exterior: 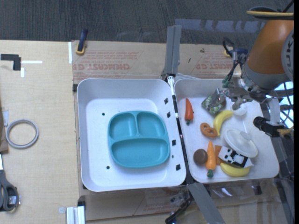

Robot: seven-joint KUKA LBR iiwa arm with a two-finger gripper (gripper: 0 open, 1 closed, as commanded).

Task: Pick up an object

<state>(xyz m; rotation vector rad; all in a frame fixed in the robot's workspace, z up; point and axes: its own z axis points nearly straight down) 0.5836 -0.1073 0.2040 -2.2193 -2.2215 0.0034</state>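
On the worktop (pixel 37 87) we see the left bin (pixel 88 139) holding a teal tray (pixel 138 139); the right bin (pixel 261 167) holds carrots, bananas (pixel 223 119) and more. Our pincer (pixel 219 99) seems clamped on crumpled greenish object (pixel 214 102) at the far edge; lifting remains.

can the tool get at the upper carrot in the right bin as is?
Probably yes. The carrot lies alone by the right bin's left wall, open from above; the wall may crowd the tool.
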